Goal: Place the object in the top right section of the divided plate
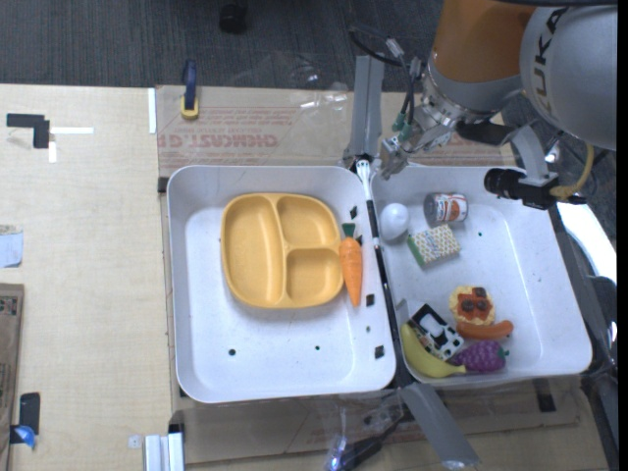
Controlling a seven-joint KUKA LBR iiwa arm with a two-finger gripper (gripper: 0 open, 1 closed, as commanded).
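We note a banana (pixel 429 358) and grapes (pixel 482 356) at the near edge of the right bin (pixel 549 292), well below the claw (pixel 391 157). The claw hangs over the far rim where both bins meet; its opening cannot be judged. Below it and slightly left, the carrot (pixel 351 269) lies touching the right rim of the yellow divided plate (pixel 283 250) in the left bin (pixel 265 361) on the worktop (pixel 78 263).

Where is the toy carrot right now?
The carrot lies in the left bin, against the right edge of the yellow divided plate, not in any section.
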